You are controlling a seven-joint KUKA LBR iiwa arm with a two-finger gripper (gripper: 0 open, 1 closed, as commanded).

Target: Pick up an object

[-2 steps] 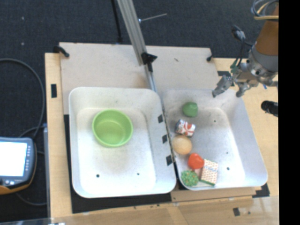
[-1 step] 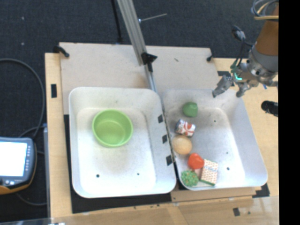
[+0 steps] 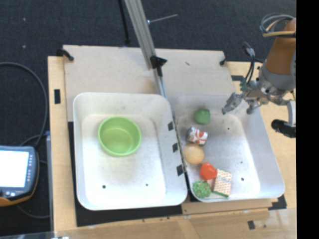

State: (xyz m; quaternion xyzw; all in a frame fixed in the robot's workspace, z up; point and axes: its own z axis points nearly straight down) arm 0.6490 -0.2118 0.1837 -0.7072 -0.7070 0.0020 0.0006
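Observation:
My gripper (image 3: pixel 241 107) hangs over the back right part of the right bin (image 3: pixel 249 148), its two fingers spread apart with nothing between them. To its left, a green ball (image 3: pixel 202 116) lies in the bin. In front of that ball are a red and white crumpled item (image 3: pixel 197 135), a tan ball (image 3: pixel 194 155), a red-orange object (image 3: pixel 208 171), a patterned square packet (image 3: pixel 223 181) and a green knobbly object (image 3: pixel 201 188) at the near left corner. All of these lie to the left of and in front of the gripper.
A green bowl (image 3: pixel 119 136) sits in the left bin (image 3: pixel 89 183). A slanted metal pole (image 3: pixel 142 29) rises behind the bins. A screen pendant (image 3: pixel 17 173) lies off the bench at the left. Bare bin floor spreads right of the objects.

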